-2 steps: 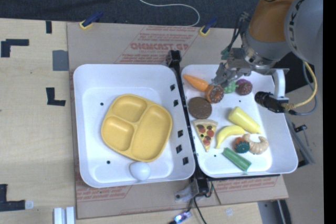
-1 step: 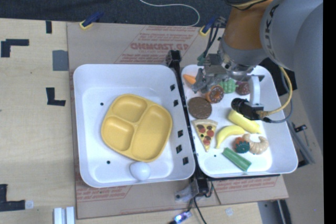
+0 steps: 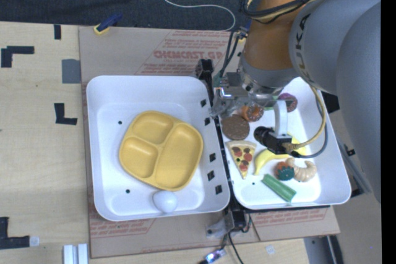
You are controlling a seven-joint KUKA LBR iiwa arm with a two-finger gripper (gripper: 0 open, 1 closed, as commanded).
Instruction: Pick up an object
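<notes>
The grey arm [image 3: 334, 40] with its orange band [image 3: 275, 15] reaches in from the right and hangs over the top left part of the right bin [image 3: 337, 191]. Its pincer [image 3: 238, 109] sits low above the toys there, close to the wall between the two bins, but the wrist hides the tips, so I cannot tell whether it is open, closed or gripping anything.

The right bin holds a cluster of toy food. A brown round disc [image 3: 236, 128], perhaps a cookie, lies just under the pincer, with a small orange-brown piece [image 3: 252, 112] beside it. Below are a pizza slice [image 3: 242, 156], a banana [image 3: 267, 159], a green stick [image 3: 278, 187], a croissant-like beige piece [image 3: 304, 170] and a teal and orange ball [image 3: 285, 171] touching it. A purple item [image 3: 288, 101] peeks out near the wrist.

The left bin [image 3: 102, 133] carries a yellow divided plate [image 3: 161, 150] in its middle and a white egg [image 3: 165, 200] near its lower edge, just below the plate.

Both bins rest on a cardboard sheet [image 3: 124, 52] on the worktop [image 3: 31, 133].
</notes>
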